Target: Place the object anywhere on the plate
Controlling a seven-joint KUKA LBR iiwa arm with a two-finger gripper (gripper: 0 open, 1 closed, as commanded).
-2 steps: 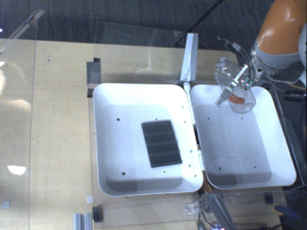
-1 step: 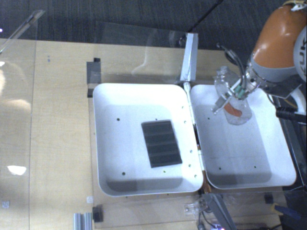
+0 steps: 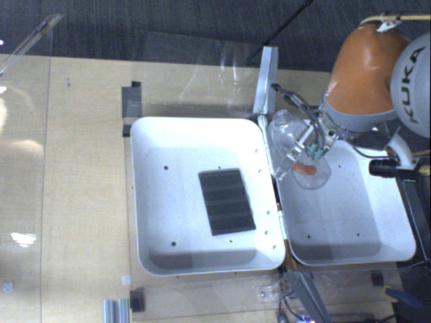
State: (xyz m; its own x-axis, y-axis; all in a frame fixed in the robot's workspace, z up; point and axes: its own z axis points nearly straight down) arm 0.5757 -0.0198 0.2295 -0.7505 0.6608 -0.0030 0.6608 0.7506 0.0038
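Arm working over the right bin, dark plate lying in the left bin.

The ribbed, dark grey rectangular plate (image 3: 227, 201) is lying flat in the left bin (image 3: 151, 180). Right of that plate, in the right bin (image 3: 350, 227), the gripper (image 3: 304, 157) is hovering beside a small reddish-orange object (image 3: 304, 169); whether its fingers are gripping cannot be told.
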